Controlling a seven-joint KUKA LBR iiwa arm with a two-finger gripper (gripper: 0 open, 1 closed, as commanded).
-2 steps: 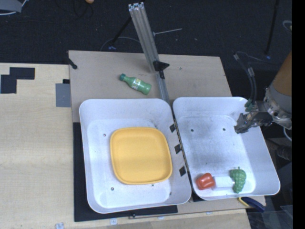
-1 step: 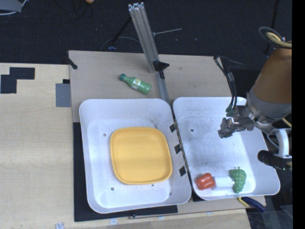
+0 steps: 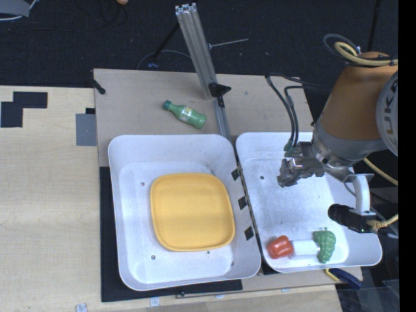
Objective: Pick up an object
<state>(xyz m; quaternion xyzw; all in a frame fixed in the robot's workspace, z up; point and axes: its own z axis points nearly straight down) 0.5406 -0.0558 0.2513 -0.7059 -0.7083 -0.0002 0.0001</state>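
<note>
My gripper (image 3: 290,174) hangs over the middle of the right bin (image 3: 273,203), below the orange wrist band. Nothing shows between its fingers. A red pepper-like object (image 3: 280,246) lies near the right bin's front edge, below the gripper. A green broccoli-like object (image 3: 324,244) lies to the right of it, with a white piece between them. A yellow plate (image 3: 192,210) rests flat in the middle of the left bin (image 3: 127,174).
A green bottle (image 3: 185,114) lies on its side on the bench behind the left bin. A slanted metal rail (image 3: 201,44) rises behind the bins. Black clips (image 3: 242,201) mark the edge between the bins. Cables hang near the arm.
</note>
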